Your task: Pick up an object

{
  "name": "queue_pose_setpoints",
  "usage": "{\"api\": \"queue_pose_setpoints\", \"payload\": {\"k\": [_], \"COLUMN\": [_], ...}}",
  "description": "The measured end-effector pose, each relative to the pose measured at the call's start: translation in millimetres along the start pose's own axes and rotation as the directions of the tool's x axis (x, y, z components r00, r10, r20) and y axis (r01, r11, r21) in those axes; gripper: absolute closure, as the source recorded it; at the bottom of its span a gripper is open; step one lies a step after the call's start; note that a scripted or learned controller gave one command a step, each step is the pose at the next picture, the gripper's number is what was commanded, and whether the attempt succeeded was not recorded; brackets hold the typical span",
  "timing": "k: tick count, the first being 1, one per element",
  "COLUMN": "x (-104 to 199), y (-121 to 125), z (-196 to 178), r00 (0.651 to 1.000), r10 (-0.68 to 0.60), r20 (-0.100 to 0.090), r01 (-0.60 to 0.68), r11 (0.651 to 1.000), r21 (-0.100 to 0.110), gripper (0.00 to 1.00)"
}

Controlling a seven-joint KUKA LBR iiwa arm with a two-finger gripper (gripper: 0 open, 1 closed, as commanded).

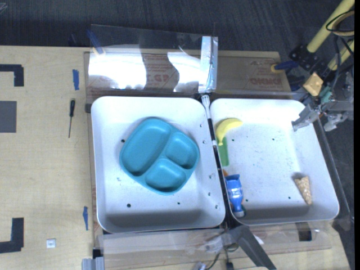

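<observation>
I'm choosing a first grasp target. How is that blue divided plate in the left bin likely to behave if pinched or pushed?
The blue divided plate looks like moulded plastic, so probably stiff and light. It lies flat and wide on the left bin, so it would likely slide rather than roll or tip. Its smooth, low rim may slip from the end effector.

Black screwdriver (71, 117) and blue tape strips (75, 79) on the wooden bench (39, 167).

Glossy plastic bins (112, 207) (white), matt wood bench (39, 179).
</observation>
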State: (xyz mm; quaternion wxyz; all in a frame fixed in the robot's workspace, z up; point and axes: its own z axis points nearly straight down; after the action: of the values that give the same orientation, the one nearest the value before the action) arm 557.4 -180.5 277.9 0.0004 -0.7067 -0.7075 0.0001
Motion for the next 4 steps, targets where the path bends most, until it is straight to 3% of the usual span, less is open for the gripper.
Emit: {"api": "queue_pose_setpoints", "payload": {"k": [1,2,3,4], "x": [-3,-43,-32,-44], "y": [-60,-78,-43,-35], "z": [98,151,189,87], "r00": [0.999,0.828,0.97,0.935], "r10": [-0.036,-0.561,-0.242,-0.353], "r20": [-0.001,-0.002,-0.01,0.007], "r01": [0.036,0.561,0.242,0.353], "r11": [0.999,0.828,0.97,0.935], "r21": [0.007,0.0,-0.012,-0.008], "gripper": [0.0,0.0,0.0,0.0]}}
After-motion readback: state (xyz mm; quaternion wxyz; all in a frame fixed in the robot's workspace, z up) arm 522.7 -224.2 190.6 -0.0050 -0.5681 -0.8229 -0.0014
